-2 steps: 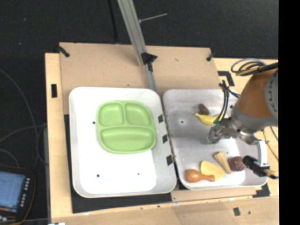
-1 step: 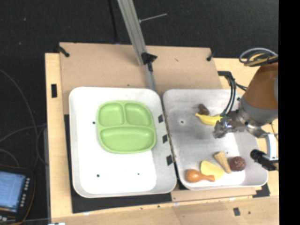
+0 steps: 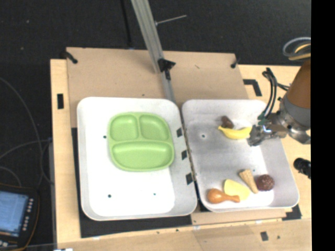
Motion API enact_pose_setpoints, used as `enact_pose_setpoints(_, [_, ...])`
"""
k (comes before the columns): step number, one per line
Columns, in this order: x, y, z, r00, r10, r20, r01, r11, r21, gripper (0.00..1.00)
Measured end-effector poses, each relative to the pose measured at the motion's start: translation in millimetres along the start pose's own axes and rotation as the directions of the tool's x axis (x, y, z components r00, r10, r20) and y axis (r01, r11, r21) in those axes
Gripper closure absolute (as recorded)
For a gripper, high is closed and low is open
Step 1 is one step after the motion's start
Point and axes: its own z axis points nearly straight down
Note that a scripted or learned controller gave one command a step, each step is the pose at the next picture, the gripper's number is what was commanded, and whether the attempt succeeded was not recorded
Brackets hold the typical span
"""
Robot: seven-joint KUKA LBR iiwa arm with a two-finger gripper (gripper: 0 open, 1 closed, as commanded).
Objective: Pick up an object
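— Trouble could start at the toy banana [image 3: 235, 133], could it not? It lies in the right-hand bin [image 3: 209, 156], with the gripper [image 3: 257, 136] just beside its right tip.

— Yes. How wide the tool stands I cannot tell; it is small and dark against the bin floor. Nothing is seen gripped in it.

— So what might fail?

— The banana is curved and smooth. A closing from the tip end would likely push it leftward, not catch it. A small dark brown piece [image 3: 226, 122] touches or nearly touches its upper left, and a shove could drive one into the other.

— And the rest?

— The cone [image 3: 248, 180], the brown ball [image 3: 265, 182], the yellow wedge [image 3: 234, 188] and the orange drumstick [image 3: 220, 196] crowd the near corner, well apart from the tool. The green divided plate [image 3: 140, 141] sits in the left bin [image 3: 94, 192], out of harm's way.
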Motion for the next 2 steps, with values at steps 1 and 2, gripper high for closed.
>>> enact_pose_setpoints(1, [-1,1,-14,1.000,-0.001,-0.002,0.001,1.000,0.005,1.00])
enact_pose_setpoints(2, [54,6,-7,1.000,-0.004,-0.004,0.004,1.000,0.007,1.00])
